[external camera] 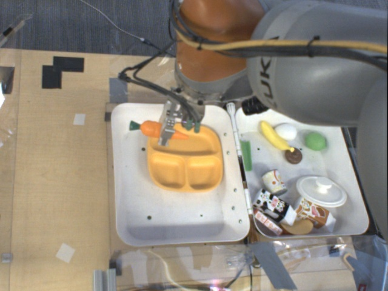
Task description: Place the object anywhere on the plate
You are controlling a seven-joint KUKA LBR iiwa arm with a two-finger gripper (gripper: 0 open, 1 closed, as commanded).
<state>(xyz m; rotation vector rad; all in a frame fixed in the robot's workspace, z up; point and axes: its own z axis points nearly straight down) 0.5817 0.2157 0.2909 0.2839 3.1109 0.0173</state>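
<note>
1. wooden worktop (54, 180) bearing two shallow white bins side by side: left bin (130, 217), right bin (354, 214).
2. yellow-orange compartment plate (185, 171) lying in left bin, toward its far half.
3. toy carrot (151, 128), green stem end pointing left, lying across the plate's far-left rim, partly over bare bin floor.
4. gripper (167, 129) hanging directly over the carrot's right part; fingers (165, 135) clamped on the carrot, orange visible on both sides of them.
5. grey arm with orange band (218, 23) entering from the right, covering the bins' far edge.
6. right bin: banana (274, 136), white egg (286, 131), green ball (314, 140), small brown piece (293, 156), white lidded cup (319, 194), small cartons near the front.
</note>
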